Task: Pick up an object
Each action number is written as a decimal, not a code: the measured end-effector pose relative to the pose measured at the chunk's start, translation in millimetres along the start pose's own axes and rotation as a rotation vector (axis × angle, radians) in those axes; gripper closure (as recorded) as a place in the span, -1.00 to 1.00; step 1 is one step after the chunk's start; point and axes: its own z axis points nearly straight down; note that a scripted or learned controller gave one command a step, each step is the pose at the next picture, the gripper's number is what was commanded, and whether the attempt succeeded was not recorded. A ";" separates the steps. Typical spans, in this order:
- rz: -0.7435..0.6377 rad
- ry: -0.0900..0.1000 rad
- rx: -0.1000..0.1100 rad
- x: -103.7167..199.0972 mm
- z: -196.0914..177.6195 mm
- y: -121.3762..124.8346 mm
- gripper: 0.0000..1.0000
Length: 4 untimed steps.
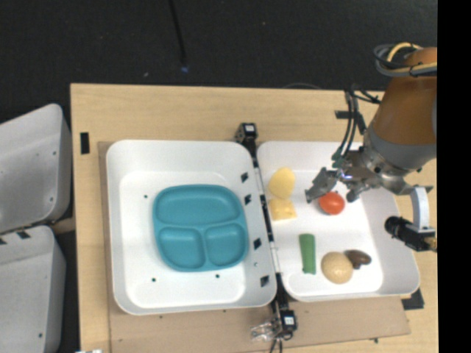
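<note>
In the right bin [390,271], a small red ball-like object [333,204] lies near the middle. My gripper [336,192] hangs right over its far side, and it looks open. One dark finger [319,189] is to the ball's left and the other to its right. The ball sits just below the fingertips, and I cannot tell whether they touch it. Also in this bin are a yellow rounded piece [281,182], a pale yellow block [284,211], a green stick [307,254], a beige round object [337,268] and a small brown object [359,257].
The left bin [129,285] holds a teal divided plate [199,225]. A row of black clips [259,212] runs along the seam between the bins. The arm's orange band [408,109] and cables rise over the right bin's far right corner.
</note>
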 end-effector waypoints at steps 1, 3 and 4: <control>-0.003 -0.002 -0.013 0.1 -6.2 2.2 -1.00; 0.003 -0.002 -0.008 -8.1 92.8 -3.0 -1.00; 0.003 -0.002 -0.007 -9.5 145.8 -3.3 -1.00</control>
